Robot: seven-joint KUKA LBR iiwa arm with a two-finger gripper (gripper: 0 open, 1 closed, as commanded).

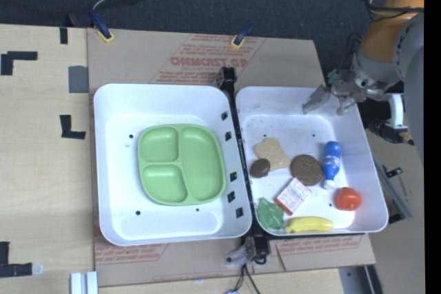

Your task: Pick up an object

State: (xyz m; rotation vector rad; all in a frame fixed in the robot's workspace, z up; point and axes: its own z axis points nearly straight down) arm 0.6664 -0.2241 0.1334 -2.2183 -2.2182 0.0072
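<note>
The right bin [358,122] holds several small objects. A tan bread slice [271,151] lies beside a small brown cookie [260,167] and a larger brown round piece [306,169]. A blue bottle [331,159] lies near the right wall, with a red tomato [349,198] below it. Along the front are a yellow banana [309,224], a green leafy piece [270,214] and a red-and-white packet [293,196]. My gripper [329,102] hovers over the bin's far right corner, open, its fingers [314,102] spread with nothing between them, well clear of the objects.
The left bin [110,148] holds a green divided plate [182,163]. A black clamp [228,77] sits on the rim between the bins. Both bins rest on cardboard [200,58]; the arm's orange band [389,31] is at the upper right.
</note>
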